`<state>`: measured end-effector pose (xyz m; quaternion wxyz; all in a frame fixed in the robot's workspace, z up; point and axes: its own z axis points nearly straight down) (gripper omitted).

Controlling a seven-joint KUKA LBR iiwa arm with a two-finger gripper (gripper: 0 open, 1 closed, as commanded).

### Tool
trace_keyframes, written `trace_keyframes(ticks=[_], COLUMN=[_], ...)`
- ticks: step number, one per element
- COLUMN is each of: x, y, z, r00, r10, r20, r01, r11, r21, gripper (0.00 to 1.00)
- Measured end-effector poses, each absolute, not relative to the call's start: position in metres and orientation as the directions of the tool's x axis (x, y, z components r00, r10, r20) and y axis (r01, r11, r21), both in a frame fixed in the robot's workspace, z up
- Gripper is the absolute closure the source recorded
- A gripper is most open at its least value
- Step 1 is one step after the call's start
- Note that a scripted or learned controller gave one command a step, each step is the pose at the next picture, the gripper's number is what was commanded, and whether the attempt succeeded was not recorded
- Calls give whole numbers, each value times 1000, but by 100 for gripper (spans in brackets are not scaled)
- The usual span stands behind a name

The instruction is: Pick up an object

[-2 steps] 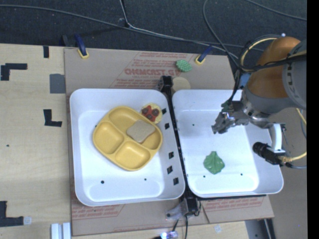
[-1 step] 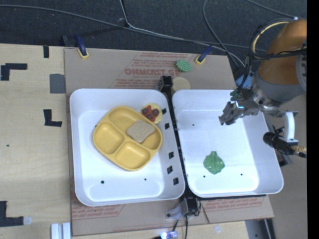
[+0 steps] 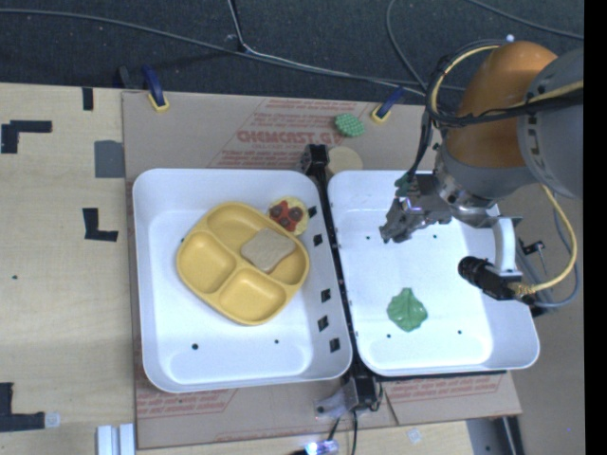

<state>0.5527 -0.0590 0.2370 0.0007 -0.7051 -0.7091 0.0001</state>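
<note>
The grey two-finger gripper (image 3: 396,229) hangs over the upper part of the right shallow white bin (image 3: 512,349), and whether it's parted or closed I cannot tell; nothing visible in its grasp. The flat green leaf-shaped toy (image 3: 407,310) lies in that same bin, below the gripper and apart from it. Left of that bin, the left white bin (image 3: 161,349) holds a yellow divided plastic tray (image 3: 204,259) carrying a tan bread slice (image 3: 266,248).

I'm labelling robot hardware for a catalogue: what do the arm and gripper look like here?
The arm is grey and bulky, with a rounded orange band above the wrist. Yellow and black cables loop around it. The gripper is small, dark and metallic, with a black cylindrical part mounted nearby.
</note>
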Motion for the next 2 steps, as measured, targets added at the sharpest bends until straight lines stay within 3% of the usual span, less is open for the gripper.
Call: trace_keyframes(ticks=[2], x=[561], y=[53], z=[220], r00=[-7], r10=[1000], r20=[1], r01=[1000], r11=[7], r21=[-2], gripper=[100])
